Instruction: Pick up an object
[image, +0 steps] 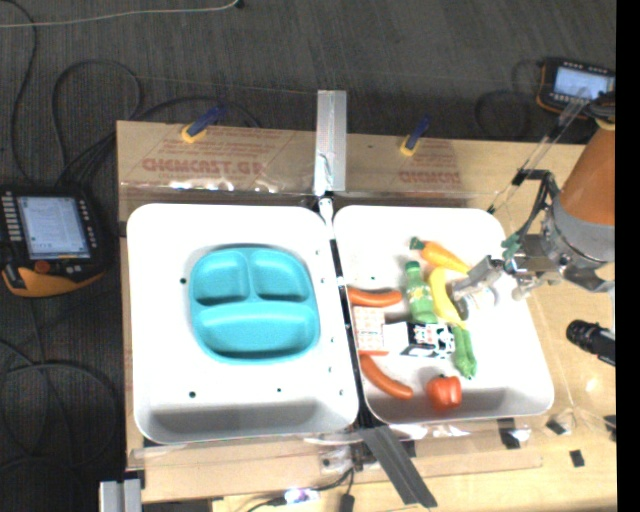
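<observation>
Bottom edge: wooden table (250, 470) runs along the front, some dark metal bits sticking out under the bins.
Right bin front: white bin (520, 385) with a red tomato (445, 391) near the front wall, and an orange-red sausage thing (384, 378) curving just left of it.
Right bin middle: little cow-print box (428, 338) next to a white card with red marks (368, 330); a green veg piece (464, 355) sits right of the cow box.
Pile: yellow banana (441, 291) lying across a green bottle-ish item (416, 290), another orange-red sausage (374, 296) to their left, a carrot (441, 253) behind.
Pincer: pincer (466, 295) is down in the right bin, tip right at the banana, maybe touching it. Honestly can't tell if it's released or clenched, too blurry there.
Arm: grey arm (560, 255) comes in from the right with the orange band at the frame edge.
Left bin: white bin (160, 330) holding a blue divided tray (255, 302), three compartments.
Back: cardboard sheet (230, 160) with blue and yellow clamps (202, 124), then dark carpet and a handheld screen unit (45, 240) off to the left.
</observation>
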